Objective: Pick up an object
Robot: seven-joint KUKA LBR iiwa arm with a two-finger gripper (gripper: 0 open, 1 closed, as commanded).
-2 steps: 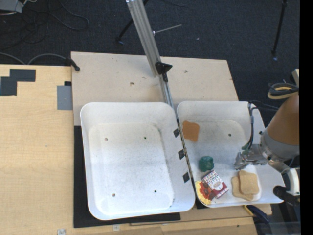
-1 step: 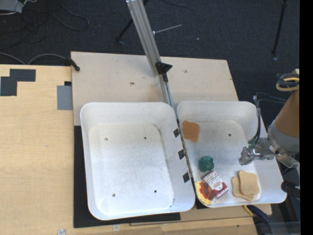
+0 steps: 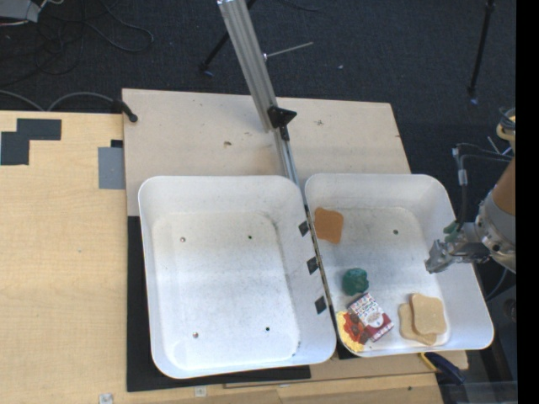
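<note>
The right bin [image 3: 379, 190] holds an orange-brown square piece [image 3: 328, 224] near its left wall. A small green lump [image 3: 355, 280] lies below it. A red and white packet [image 3: 367, 318] rests on a yellow item at the bin's front left. A tan bread-shaped piece [image 3: 424, 316] lies at the front right. My gripper [image 3: 441, 257] hangs at the bin's right wall, above and right of the bread piece, apart from all the objects. Nothing shows between its fingers.
The left bin [image 3: 219, 276] sits beside the right one, with a divider with black clips [image 3: 310, 263] between them. A slanted aluminium rail [image 3: 253, 66] rises from behind the bins. The arm comes in from the right edge.
</note>
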